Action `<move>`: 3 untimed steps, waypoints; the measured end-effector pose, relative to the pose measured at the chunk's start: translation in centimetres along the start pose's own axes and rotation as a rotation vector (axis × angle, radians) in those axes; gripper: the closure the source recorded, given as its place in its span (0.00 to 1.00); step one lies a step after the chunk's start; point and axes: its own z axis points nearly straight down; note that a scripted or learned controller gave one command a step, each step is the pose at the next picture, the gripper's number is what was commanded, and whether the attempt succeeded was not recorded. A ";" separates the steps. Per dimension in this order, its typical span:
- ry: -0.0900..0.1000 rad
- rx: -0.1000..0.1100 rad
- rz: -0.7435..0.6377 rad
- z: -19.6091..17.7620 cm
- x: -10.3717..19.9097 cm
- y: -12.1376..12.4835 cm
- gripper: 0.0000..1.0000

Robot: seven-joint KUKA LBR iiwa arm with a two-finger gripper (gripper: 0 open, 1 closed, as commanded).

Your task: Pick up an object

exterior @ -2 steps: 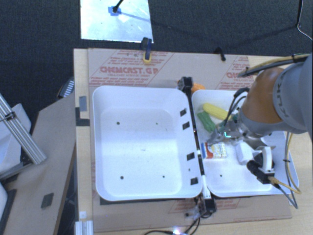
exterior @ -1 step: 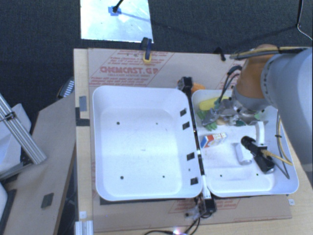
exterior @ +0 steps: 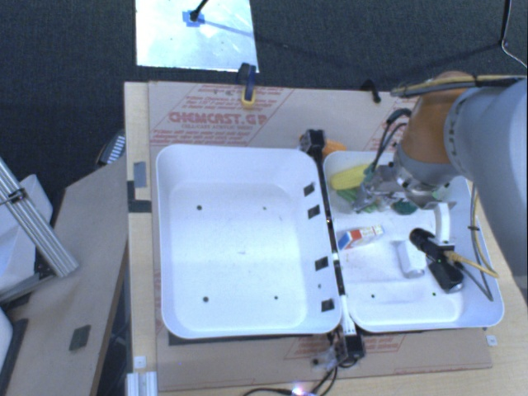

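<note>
Nearest the camera, on the right of the red, white and blue tube (exterior: 360,238), a small pale grey block (exterior: 406,259) lies flat on the floor of the right bin (exterior: 412,324). The tube itself lies flat close to the wall shared with the left bin (exterior: 239,246). Both are loose and apart from each other, so I judge each could be taken alone. Beyond the tube, a green piece (exterior: 361,195) and a yellow piece (exterior: 348,176) lie close together at the far left corner of the bin. The gripper (exterior: 381,190) hangs low just beside them, farther from the camera than the tube, probably because the program aims at this cluster. It seems to touch or nearly touch the green piece, but I cannot tell if it is spread or closed, and nothing is visibly held. Farther than the tube again, an orange thing (exterior: 334,148) sits behind the bin's rim.
</note>
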 end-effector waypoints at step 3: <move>0.000 0.013 0.003 0.1 0.9 2.9 1.00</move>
